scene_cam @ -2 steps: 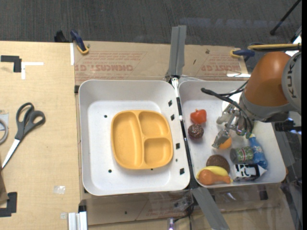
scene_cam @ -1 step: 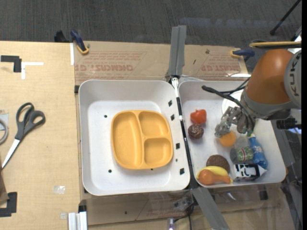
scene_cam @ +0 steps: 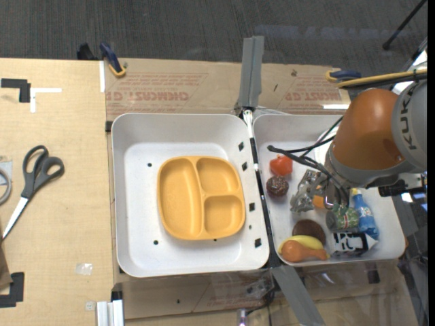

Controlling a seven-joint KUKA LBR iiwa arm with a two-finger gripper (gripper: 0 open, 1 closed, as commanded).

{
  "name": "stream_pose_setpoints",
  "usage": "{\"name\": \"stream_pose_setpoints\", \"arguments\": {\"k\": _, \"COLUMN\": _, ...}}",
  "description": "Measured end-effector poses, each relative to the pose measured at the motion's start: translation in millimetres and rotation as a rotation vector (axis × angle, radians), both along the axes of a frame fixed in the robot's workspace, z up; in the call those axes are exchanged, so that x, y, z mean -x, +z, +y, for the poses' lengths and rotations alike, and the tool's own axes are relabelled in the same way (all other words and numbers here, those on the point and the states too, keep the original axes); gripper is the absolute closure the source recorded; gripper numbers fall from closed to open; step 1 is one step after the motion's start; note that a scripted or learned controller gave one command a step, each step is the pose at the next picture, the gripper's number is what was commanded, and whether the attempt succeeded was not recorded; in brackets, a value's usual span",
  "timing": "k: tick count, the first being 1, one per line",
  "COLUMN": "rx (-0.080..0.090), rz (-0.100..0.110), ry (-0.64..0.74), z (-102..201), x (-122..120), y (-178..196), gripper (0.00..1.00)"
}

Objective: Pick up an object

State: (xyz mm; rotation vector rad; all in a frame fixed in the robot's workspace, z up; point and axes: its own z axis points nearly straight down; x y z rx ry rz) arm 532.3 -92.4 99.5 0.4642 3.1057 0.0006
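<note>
The right bin [scene_cam: 289,124] holds several small items: a red tomato-like piece [scene_cam: 281,165], a dark maroon round piece [scene_cam: 277,187], a yellow banana [scene_cam: 307,242], an orange pear-shaped piece [scene_cam: 297,251], a dark brown round piece [scene_cam: 310,227], a blue packet [scene_cam: 364,216] and a black-and-white box [scene_cam: 350,241]. My gripper [scene_cam: 311,192] hangs low in this bin below the orange wrist band [scene_cam: 367,131], just right of the maroon piece. Nothing shows between its fingers.
The left bin [scene_cam: 132,182] carries a yellow divided plate [scene_cam: 201,197]. Scissors [scene_cam: 30,178] lie on the wooden bench at the far left. A grey bar [scene_cam: 251,73] stands behind the seam between the bins. Black cables [scene_cam: 299,153] cross the right bin.
</note>
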Motion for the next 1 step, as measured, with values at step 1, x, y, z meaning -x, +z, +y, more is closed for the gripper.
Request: {"name": "stream_pose_setpoints", "arguments": {"k": 1, "rx": 0.003, "rz": -0.007, "ry": 0.257, "z": -66.1, "x": -87.3, "y": 49.8, "gripper": 1.00}}
